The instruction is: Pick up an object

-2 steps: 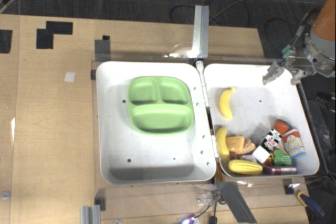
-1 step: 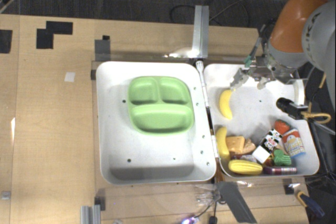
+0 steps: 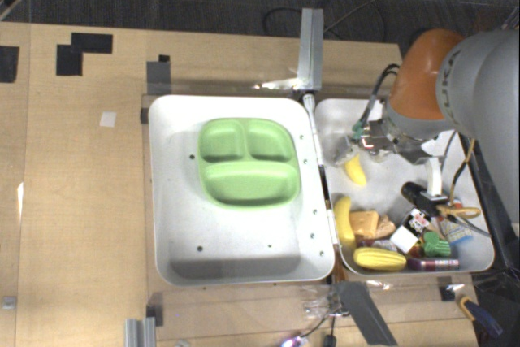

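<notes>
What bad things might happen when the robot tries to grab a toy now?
The gripper is right above a small yellow piece lying alone near the bin wall; it might nudge it away instead of catching it. The other toys lie piled tightly in the corner, so a grab there might snag two together.

the bench (image 3: pixel 73 199) is light wood with black patches near its far left edge. two white bins sit on it side by side, touching: the left bin (image 3: pixel 175 256) and the right bin (image 3: pixel 333 114).
</notes>
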Robot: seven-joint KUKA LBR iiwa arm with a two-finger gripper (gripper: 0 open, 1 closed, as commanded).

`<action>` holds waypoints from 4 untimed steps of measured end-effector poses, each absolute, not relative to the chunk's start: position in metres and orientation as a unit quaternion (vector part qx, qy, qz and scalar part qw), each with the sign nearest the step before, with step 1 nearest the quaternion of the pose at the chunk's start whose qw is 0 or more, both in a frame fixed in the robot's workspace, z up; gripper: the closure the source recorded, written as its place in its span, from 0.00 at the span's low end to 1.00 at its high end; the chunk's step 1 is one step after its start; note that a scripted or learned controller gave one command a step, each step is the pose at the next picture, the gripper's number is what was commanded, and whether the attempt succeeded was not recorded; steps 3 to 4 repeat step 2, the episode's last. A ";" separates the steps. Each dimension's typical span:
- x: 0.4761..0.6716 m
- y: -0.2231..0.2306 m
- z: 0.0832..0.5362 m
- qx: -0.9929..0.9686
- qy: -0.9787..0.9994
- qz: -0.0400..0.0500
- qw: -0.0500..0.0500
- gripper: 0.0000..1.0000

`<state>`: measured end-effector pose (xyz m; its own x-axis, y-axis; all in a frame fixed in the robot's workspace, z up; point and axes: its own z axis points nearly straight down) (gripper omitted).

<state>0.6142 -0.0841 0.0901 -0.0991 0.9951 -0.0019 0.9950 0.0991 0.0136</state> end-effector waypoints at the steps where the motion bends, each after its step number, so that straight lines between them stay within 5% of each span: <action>1: 0.617 -0.082 0.103 0.671 0.741 0.008 0.007 1.00; 2: 0.634 -0.088 0.239 0.684 0.730 0.002 0.003 1.00; 4: 0.634 -0.088 0.239 0.684 0.730 0.002 0.003 1.00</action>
